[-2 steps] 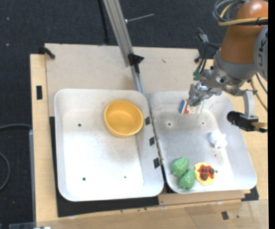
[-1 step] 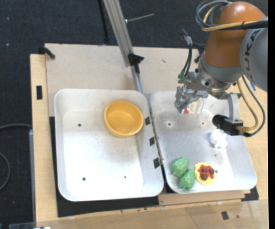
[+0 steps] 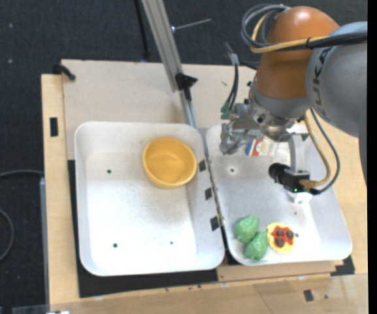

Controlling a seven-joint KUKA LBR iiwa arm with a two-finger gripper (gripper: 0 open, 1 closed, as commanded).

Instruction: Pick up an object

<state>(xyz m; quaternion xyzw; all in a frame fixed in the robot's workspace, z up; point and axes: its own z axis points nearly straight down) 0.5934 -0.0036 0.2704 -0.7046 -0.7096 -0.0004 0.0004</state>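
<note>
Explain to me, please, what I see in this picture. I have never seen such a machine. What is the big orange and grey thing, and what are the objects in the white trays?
The big grey and orange thing is a robot arm, reaching in from the right. One fixed camera looks down at a slant on a bench with two shallow white bins. At the arm's end is its claw, low over the far end of the right bin. I see nothing held in it. The left bin holds a yellow bowl. Near the front of the right bin lie two green objects and a small yellow and red object.
</note>
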